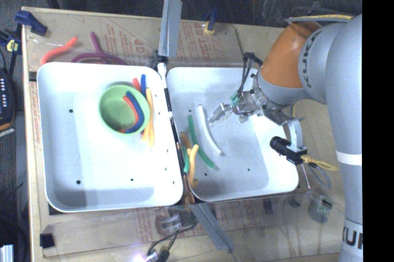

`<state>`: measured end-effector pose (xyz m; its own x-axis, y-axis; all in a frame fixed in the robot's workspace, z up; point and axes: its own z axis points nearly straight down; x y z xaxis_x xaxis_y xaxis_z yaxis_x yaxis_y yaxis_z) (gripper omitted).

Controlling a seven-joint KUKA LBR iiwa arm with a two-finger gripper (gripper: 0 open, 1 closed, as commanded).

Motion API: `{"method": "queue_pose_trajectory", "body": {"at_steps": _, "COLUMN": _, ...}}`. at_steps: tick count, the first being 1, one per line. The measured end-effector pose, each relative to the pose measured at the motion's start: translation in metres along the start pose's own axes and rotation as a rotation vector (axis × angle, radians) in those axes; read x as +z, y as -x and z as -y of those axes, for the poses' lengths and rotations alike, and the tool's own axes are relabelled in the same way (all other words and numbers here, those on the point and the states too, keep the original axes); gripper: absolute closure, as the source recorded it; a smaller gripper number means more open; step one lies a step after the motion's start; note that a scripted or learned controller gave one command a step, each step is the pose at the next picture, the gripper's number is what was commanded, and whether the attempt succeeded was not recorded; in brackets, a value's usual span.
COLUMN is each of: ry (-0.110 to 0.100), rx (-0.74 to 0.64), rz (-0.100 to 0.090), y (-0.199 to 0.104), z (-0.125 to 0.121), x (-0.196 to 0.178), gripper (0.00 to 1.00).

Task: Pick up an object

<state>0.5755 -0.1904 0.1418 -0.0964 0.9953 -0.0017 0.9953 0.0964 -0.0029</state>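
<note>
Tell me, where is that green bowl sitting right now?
The green bowl sits in the left bin, toward its upper middle, with colourful curved sticks lying in and against its right side.

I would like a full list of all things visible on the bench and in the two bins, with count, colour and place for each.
Left bin: one, white, left half of the bench.
Right bin: one, white, beside it.
Bowl: one, green, in the left bin.
Curved sticks in the bowl: several, red, blue and yellow, across its right side.
White stick: one, middle of the right bin.
Green sticks: about two, right bin, near its left wall.
Yellow stick: one, same corner.
Orange stick: one, on the bench above the left bin.
Purple tube: one, beside it.
Arm: one, grey with orange band, from the right.
Tool: one, above the right bin, next to the white stick.
</note>
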Motion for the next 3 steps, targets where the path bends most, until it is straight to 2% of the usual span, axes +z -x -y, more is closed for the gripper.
{"method": "queue_pose_trajectory", "body": {"at_steps": 1, "ry": 0.0, "rx": -0.085, "rz": -0.003, "y": -0.013, "z": 0.017, "x": 0.051, "gripper": 0.0}}
{"method": "queue_pose_trajectory", "body": {"at_steps": 2, "ry": -0.002, "rx": -0.091, "rz": -0.001, "y": -0.012, "z": 0.017, "x": 0.04, "gripper": 1.0}}
{"method": "queue_pose_trajectory", "body": {"at_steps": 3, "ry": -0.003, "rx": -0.092, "rz": 0.0, "y": -0.012, "z": 0.017, "x": 0.04, "gripper": 0.0}}
